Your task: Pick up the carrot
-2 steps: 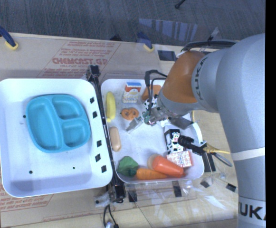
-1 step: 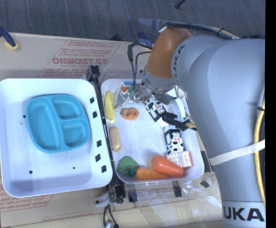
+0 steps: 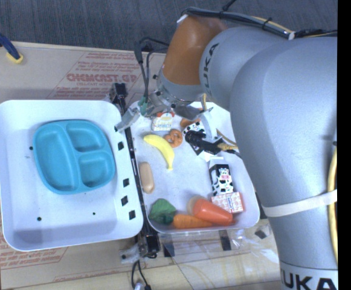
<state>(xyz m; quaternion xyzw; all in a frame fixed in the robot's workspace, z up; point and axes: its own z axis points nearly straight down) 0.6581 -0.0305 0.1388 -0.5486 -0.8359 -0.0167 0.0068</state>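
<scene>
- While the arm hangs over the far end of the right bin (image 3: 247,213), the carrot (image 3: 187,221) lies flat along the near wall, its orange body running roughly parallel to that wall and its leafy green top (image 3: 162,211) pointing toward the divider between the two bins.
- It looks like a moulded toy: probably light, rigid and smooth-skinned, so it is unlikely to crush but could squirt out of a pinch on its tapered, rounded sides.
- The best hold appears to be across the thick middle of the orange body, jaws closing across its width; the leafy end is lumpier and may give a less even seat.
- A fatter red-orange vegetable (image 3: 212,211) lies just beside it on the far side, touching or nearly so, and the bin wall crowds the near side, so finger room looks tight on both flanks.
- A small milk carton with a cow print (image 3: 225,188) stands just beyond that red-orange piece, toward the arm.
- Farther up the bin lie a tan bread-like roll (image 3: 145,177) near the divider, a banana (image 3: 162,148) mid-floor, and a cluster of small toys near the wrist.
- The gripper (image 3: 148,109) sits at the far corner of the right bin, well apart from the carrot; whether it is parted or closed cannot be told from this angle, and nothing is seen held in it.
- The left bin (image 3: 12,216) carries a blue divided tray (image 3: 74,156).
</scene>
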